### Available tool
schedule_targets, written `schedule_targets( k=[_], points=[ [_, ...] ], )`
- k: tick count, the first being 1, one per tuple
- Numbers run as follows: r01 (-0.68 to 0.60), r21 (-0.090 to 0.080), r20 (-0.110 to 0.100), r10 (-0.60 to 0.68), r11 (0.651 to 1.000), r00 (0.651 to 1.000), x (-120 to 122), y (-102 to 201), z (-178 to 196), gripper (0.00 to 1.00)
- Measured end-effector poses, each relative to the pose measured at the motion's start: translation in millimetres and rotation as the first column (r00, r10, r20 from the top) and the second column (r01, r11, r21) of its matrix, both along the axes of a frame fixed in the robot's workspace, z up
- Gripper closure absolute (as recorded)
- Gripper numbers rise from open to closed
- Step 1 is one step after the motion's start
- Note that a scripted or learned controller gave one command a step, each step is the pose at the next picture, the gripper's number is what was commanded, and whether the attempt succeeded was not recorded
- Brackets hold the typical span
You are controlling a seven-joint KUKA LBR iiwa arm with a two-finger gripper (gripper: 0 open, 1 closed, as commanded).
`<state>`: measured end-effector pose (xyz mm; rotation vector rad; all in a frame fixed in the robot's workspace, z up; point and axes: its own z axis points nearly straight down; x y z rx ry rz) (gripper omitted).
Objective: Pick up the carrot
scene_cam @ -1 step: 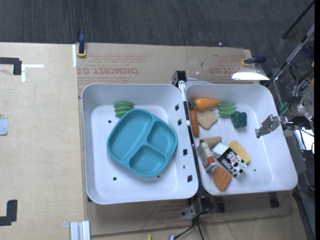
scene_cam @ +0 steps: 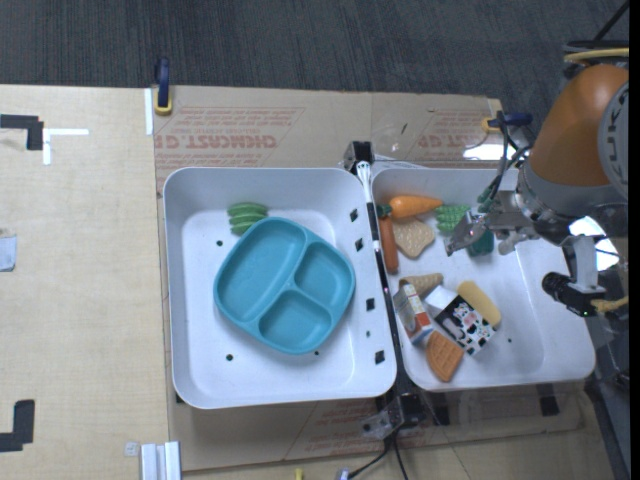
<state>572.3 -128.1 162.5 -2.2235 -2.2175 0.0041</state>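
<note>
In right bin | carrot [scene_cam: 414, 206] lies sideways, greens rightward | tool [scene_cam: 470, 235] grip unclear

The carrot [scene_cam: 415, 206] is an orange toy with green leafy tops at its right end. It lies flat on its side, pointed tip to the left, at the far left corner of the right bin [scene_cam: 560, 363], close to that bin's back wall, and nothing grips it.
</note>
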Motion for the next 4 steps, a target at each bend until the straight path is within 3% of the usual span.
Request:
schedule_targets(
  k=[1, 2, 3, 4],
  points=[
    [0.238, -0.001, 0.000, -0.238, 0.971, 0.971, 66.9, 30.2, -60.1, 0.00],
    [0.516, -0.025, -0.065, -0.516, 0.856, 0.854, 76.1, 35.0, -68.5, 0.00],
    [0.570, -0.028, -0.069, -0.571, 0.821, 0.818, 75.6, 35.6, -69.1, 0.00],
    [0.823, -0.033, -0.033, -0.824, 0.567, 0.566, 79.0, 36.0, -70.2, 0.00]
  ],
)
